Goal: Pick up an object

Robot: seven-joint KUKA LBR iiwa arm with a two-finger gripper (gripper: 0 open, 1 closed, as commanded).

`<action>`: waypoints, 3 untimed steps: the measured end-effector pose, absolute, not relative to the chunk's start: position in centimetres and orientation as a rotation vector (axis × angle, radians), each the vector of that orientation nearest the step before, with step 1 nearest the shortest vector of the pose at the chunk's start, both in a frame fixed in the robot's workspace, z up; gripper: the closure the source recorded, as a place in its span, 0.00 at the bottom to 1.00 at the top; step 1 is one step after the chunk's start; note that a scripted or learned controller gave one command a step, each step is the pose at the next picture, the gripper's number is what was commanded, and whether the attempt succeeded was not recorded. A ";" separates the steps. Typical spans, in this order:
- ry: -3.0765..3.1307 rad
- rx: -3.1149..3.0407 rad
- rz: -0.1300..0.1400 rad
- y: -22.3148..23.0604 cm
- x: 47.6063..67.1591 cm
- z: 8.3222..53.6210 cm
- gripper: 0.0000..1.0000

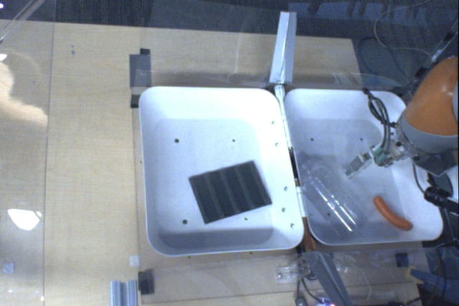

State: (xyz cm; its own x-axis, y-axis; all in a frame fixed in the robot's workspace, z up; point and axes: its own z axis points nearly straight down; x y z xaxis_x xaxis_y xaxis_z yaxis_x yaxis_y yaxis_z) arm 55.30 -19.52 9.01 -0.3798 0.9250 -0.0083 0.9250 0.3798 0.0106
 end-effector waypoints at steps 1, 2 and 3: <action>2.602 1.735 0.007 -20.7 49.1 9.0 0.00; 2.597 1.727 0.014 -20.5 49.5 10.3 1.00; 2.597 1.727 0.014 -20.5 49.5 10.3 0.00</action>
